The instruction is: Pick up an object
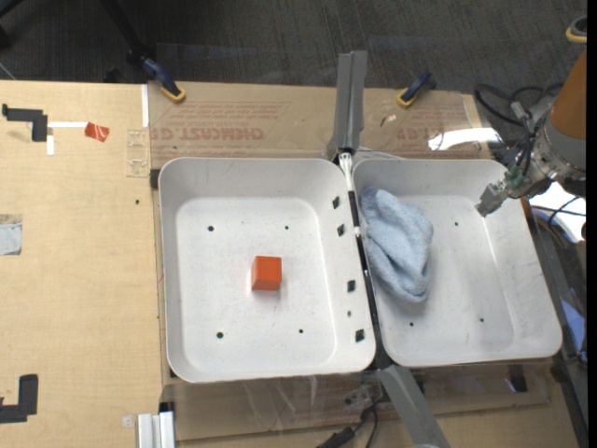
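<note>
From my station I am looking down on two white bins sitting side by side on the bench. The left bin (187, 250) is holding a small orange-red block (267, 273), which is resting flat on the floor a little below the middle, well apart from every wall. The right bin (504, 315) is holding a pale blue cloth (399, 241), which is lying crumpled against the bin's left wall, just beside the divider between the two bins, and running from the upper left corner down toward the middle. The arm (569, 119) is reaching in at the right edge, its orange band showing near the top corner. Its gripper (492, 199) is hanging over the upper right part of the right bin, close to the far-right rim, well apart from the cloth and farther still from the block. I am seeing nothing between its tips, but the end is too small and blurred for me, so I cannot tell how it is set. Two clamps, one (168, 88) and the other (413, 89), are sitting on the cardboard (252, 124) behind the bins.
</note>
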`<state>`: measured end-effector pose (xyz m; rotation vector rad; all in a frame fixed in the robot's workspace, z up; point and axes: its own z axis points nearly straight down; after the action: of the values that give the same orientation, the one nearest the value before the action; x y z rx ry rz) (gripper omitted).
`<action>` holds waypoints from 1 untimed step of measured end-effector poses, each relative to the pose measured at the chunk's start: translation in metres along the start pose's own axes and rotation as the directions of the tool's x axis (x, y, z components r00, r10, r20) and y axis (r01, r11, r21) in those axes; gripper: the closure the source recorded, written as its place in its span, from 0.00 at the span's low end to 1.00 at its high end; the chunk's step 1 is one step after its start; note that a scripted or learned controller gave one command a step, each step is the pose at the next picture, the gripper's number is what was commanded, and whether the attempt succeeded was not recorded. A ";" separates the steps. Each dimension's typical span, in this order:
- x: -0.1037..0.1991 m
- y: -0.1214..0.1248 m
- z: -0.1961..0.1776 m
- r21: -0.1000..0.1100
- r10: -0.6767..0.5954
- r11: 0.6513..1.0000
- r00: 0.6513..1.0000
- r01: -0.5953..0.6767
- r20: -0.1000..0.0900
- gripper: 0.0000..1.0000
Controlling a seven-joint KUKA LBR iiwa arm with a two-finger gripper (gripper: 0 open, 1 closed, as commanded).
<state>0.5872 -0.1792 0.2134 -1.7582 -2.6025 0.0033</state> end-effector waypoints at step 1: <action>0.026 -0.040 -0.038 -0.002 -0.286 0.958 0.958 0.286 0.001 1.00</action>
<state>0.5406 -0.1698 0.2511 -1.3638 -2.8309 0.0006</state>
